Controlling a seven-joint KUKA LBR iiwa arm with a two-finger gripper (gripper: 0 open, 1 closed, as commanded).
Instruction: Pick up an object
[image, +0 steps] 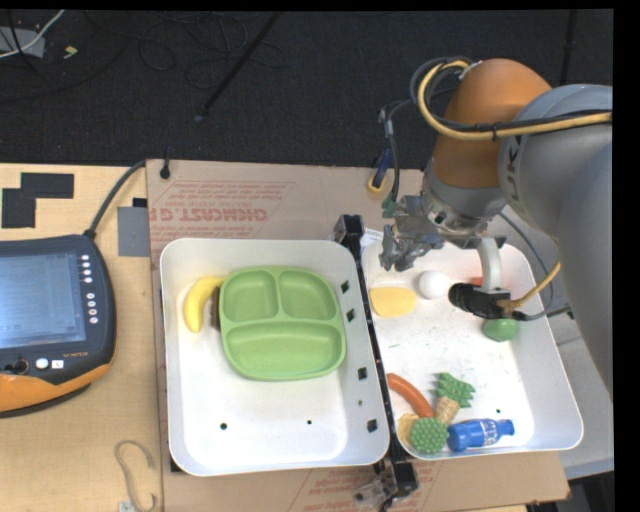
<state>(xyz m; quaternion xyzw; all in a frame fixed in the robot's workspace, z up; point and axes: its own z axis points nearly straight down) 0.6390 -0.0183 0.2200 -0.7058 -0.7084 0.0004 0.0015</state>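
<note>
A cardboard-covered surface (250, 205) carries two white bins under the fixed camera. The gripper (400, 250) hangs over the right bin (545, 400); whether its fingers are open cannot be told, and nothing shows between them. The nearest candidates, a yellow lemon-shaped toy (392, 300) and a white egg (432, 285), lie just below it. Risk: both are rounded and may roll from closing fingers; the divider (365, 330) beside the lemon-shaped toy may obstruct descent.

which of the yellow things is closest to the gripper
The flat yellow oval piece in the right bin, just below the gripper. The banana lies far off in the left bin.
</note>
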